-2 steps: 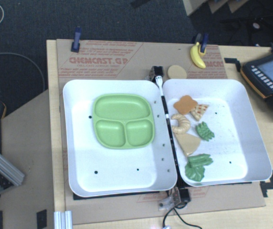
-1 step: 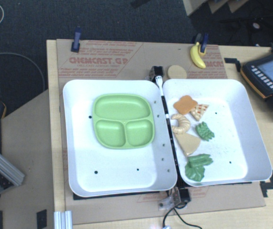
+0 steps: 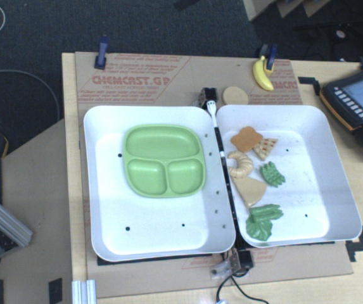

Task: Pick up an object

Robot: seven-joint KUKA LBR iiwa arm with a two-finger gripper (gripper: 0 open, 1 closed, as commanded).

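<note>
You will find the objects to pick in the right bin (image 3: 333, 170), along its left side: a brown piece (image 3: 248, 138), a waffle wedge (image 3: 265, 147), a pale pastry (image 3: 240, 164), two green leaf pieces (image 3: 272, 174) and a tan wedge (image 3: 251, 190). The left bin (image 3: 105, 220) holds a green divided tray (image 3: 165, 160). You cannot tell the hand's state or its relation to the objects.

pale green tray (image 3: 165, 160), white bins (image 3: 105, 220), yellow banana (image 3: 263, 75)

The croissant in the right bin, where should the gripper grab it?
Grip the croissant across its narrow middle, coming straight down from above. It lies flat, with the bin wall on its left and a tan wedge close below, so a side approach looks crowded.
</note>
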